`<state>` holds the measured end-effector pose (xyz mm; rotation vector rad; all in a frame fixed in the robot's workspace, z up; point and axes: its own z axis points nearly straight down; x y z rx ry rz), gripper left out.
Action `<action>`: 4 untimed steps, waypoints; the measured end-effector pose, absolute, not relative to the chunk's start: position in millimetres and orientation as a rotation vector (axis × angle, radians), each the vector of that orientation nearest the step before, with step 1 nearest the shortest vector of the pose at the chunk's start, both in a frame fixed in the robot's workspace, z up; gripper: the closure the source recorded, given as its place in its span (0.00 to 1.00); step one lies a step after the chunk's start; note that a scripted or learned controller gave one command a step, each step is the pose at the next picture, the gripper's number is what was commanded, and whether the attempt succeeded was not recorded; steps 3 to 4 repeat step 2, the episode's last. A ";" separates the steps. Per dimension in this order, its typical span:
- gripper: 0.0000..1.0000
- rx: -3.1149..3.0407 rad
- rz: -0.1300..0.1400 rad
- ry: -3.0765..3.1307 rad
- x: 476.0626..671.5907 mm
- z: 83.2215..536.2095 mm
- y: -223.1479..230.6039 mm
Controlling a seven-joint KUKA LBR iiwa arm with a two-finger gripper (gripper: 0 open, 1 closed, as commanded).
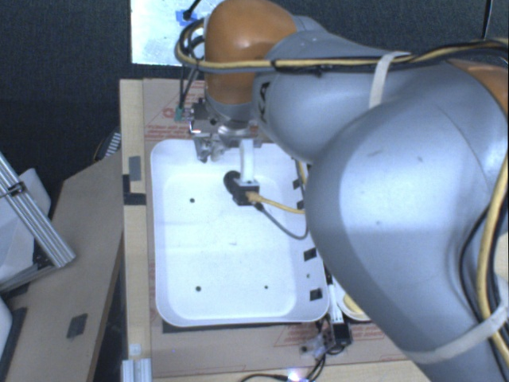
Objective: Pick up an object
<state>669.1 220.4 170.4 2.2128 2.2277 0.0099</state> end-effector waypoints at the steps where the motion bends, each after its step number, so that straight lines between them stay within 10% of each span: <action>1: 1.00 2.218 -0.007 2.230 622.2 80.1 235.1; 2: 1.00 2.223 0.006 2.214 625.7 199.1 157.3; 4: 1.00 2.223 0.006 2.214 625.7 199.1 157.3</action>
